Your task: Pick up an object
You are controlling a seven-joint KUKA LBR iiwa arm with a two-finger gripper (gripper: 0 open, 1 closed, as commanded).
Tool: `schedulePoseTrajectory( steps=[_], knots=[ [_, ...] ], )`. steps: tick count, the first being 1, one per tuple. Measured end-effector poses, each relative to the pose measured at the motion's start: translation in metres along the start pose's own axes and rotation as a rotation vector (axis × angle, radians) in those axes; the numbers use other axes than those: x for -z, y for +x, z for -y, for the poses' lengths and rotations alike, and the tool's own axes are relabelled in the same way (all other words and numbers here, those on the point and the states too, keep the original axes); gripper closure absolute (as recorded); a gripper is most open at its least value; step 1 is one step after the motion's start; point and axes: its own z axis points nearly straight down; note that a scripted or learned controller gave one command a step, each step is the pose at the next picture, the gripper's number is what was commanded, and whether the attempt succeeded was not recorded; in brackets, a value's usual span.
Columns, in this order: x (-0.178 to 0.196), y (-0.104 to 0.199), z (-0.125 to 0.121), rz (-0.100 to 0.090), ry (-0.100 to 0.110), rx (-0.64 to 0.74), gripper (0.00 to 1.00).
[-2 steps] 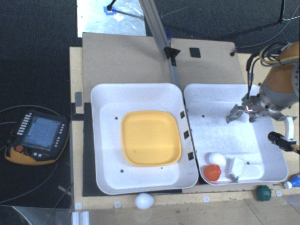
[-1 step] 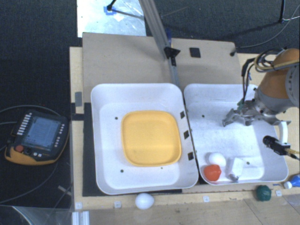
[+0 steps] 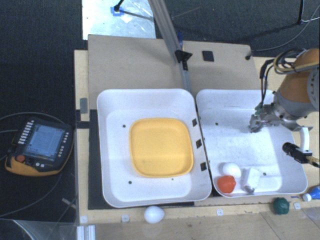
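The right bin (image 3: pixel 235 144) holds a red ball (image 3: pixel 226 184), a white ball (image 3: pixel 230 170) and a small white block (image 3: pixel 250 178), all bunched near its front edge. My gripper (image 3: pixel 256 123) hangs over the right part of that bin, well behind these objects, with nothing visible between its fingers. A yellow square plate (image 3: pixel 161 146) lies in the middle of the left bin (image 3: pixel 112 134).
A white egg-shaped object (image 3: pixel 154 214) lies on the bench in front of the left bin. A dark green ball (image 3: pixel 281 205) sits off the right bin's front corner. A control pendant (image 3: pixel 39 145) rests far left. A metal pole (image 3: pixel 167 26) slants over the back board.
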Motion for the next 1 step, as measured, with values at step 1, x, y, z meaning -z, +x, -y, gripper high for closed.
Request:
schedulePoseTrajectory(
  steps=[1],
  knots=[
    [0.0487, 0.0088, -0.0047, 0.0, -0.002, 0.001, 1.0]
  ],
)
